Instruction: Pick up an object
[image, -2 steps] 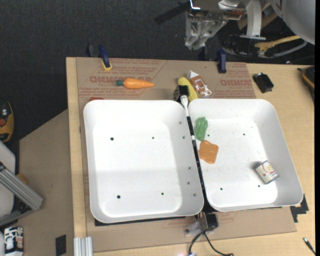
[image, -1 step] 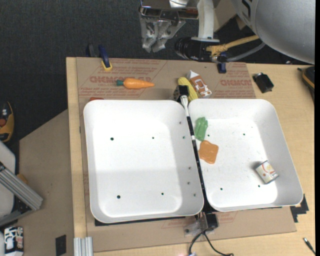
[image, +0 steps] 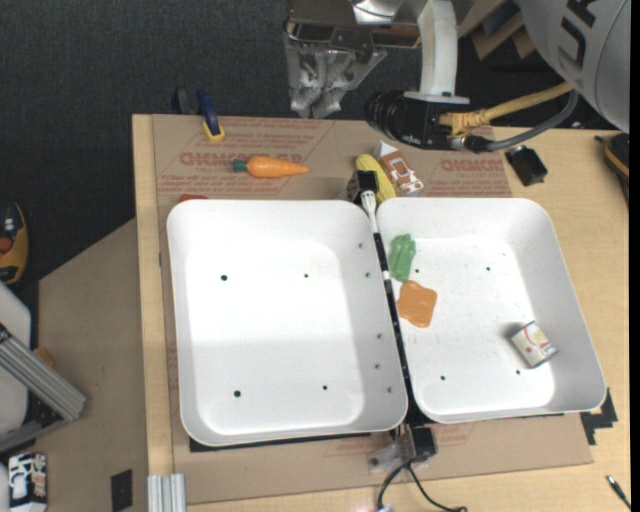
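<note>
You are at the approach step: the gripper (image: 320, 88) hangs at top centre, fingers together on nothing, so next open it over the orange piece (image: 417, 303) at the right bin's (image: 560, 300) left edge.

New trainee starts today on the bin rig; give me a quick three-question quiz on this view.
1. True or false: the carrot lies inside the left bin.
2. Which bin holds the green piece? A) left B) right
3. What sits nearest the right bin's lower right corner?

Key: 1. False, it lies on the cardboard behind the bins. 2. B. 3. The small box.
</note>
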